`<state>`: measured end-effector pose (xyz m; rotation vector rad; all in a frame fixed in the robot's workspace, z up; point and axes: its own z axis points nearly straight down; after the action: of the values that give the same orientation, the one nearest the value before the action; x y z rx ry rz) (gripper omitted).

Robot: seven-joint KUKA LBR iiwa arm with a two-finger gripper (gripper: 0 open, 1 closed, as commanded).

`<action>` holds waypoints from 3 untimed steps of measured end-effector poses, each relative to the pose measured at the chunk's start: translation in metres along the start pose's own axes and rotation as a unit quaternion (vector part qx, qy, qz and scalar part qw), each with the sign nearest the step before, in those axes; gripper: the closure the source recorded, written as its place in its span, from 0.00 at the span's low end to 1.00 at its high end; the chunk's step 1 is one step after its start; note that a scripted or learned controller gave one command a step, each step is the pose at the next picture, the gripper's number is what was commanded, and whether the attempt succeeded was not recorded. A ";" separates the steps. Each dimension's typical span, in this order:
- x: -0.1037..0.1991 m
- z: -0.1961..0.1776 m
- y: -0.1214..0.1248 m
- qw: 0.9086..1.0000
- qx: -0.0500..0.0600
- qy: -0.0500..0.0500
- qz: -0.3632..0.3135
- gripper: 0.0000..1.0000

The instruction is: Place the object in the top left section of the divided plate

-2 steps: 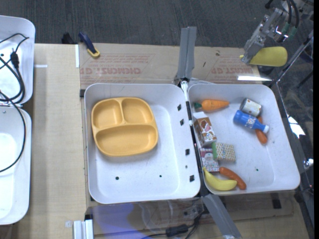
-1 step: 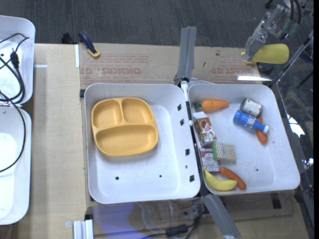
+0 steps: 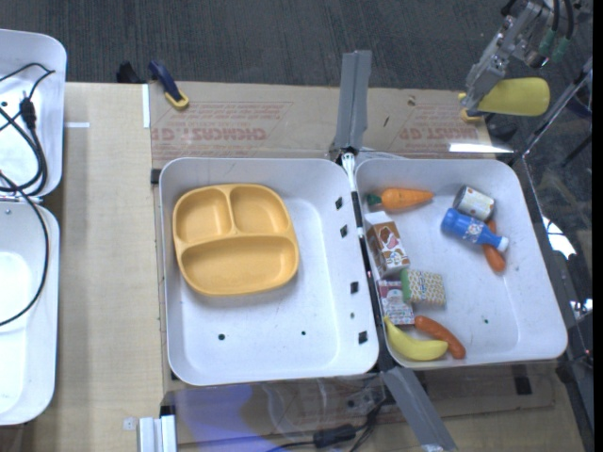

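My lab bench: two white bins (image 3: 254, 365) on cardboard (image 3: 283, 121), loose cables (image 3: 24, 158), toy food.

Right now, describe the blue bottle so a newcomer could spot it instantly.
Start at the right bin, the one crowded with small items. In its upper right part, the blue bottle lies on its side, just below a small can and touching a small carrot at its white cap. It is the only blue item in that bin.
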<state>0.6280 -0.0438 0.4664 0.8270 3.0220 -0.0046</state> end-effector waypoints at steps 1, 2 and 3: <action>-0.001 -0.008 0.001 1.000 0.000 -0.001 -0.001 1.00; -0.003 -0.016 0.002 1.000 0.000 -0.003 -0.002 1.00; -0.004 -0.024 0.003 1.000 0.000 -0.004 -0.003 1.00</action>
<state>0.6329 -0.0433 0.4909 0.8164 3.0167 -0.0081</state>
